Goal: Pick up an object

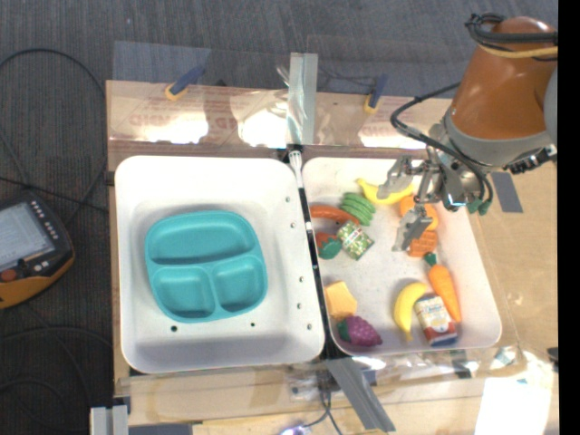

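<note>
End effector (412, 208) found low in the right bin (485, 284), over an orange item (426, 236). Carrot (443, 292) just below, long axis running away. Finger state indeterminable.

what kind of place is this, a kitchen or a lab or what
Most likely a robotics lab bench, not a kitchen: a robot arm reaches over two white bins, the food is toys such as a plastic banana, and a control pendant lies on the carpet with cables.
</note>
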Motion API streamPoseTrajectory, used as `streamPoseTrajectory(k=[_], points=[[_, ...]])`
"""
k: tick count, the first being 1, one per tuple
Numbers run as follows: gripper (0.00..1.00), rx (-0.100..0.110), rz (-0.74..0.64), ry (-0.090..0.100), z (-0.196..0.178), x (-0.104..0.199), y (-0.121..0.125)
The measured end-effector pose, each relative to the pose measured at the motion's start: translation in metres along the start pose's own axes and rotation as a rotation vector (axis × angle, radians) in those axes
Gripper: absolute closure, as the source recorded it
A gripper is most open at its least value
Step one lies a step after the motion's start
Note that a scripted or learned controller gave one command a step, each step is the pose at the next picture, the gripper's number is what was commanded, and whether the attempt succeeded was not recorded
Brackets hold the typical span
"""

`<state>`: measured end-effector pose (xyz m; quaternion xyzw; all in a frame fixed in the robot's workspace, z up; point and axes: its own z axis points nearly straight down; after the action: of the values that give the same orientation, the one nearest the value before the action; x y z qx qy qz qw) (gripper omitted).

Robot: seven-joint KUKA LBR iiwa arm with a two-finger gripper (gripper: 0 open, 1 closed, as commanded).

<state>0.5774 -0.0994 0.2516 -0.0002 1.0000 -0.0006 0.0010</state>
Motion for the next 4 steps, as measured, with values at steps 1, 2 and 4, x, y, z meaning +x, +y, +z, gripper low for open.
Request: streamPoseTrajectory(k=[1,2,4], points=[[0.0,-0.001,0.122,0.002,0.114,-0.015,0.004],[0.0,0.001,0.126,-0.01,0.161,-0.077,-0.01],[1.0,0.001,-0.002,-0.017,0.149,-0.049,-0.106]])
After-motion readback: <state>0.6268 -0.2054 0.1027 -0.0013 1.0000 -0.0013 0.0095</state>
